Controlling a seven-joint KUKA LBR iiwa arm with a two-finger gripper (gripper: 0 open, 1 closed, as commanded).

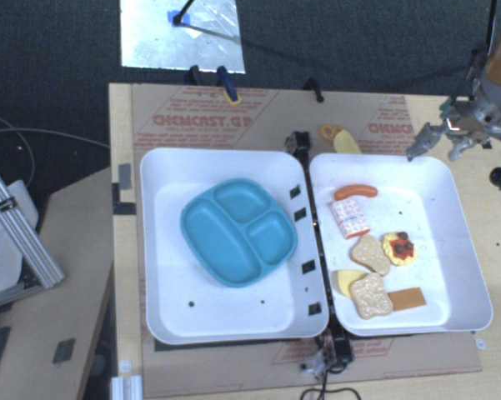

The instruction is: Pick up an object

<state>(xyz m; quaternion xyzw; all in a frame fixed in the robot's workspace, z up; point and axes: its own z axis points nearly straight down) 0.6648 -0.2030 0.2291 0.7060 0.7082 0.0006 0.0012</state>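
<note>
The gripper (440, 140) hangs spread wide and empty near the table's (375, 111) far right corner. Toy food (375, 261) lies in the right bin (463, 248).

Toy foods (371, 257) crowd the right bin's (463, 223) middle; its edges lie bare.

Your arm comes in at the upper right of the camera view, with just its wrist end and the gripper (440, 140) in sight. You can see the two fingers (420, 142) spread apart and splayed outward, pointing down and to the left. Nothing sits between them, and the gripper hangs up in the air.
</note>
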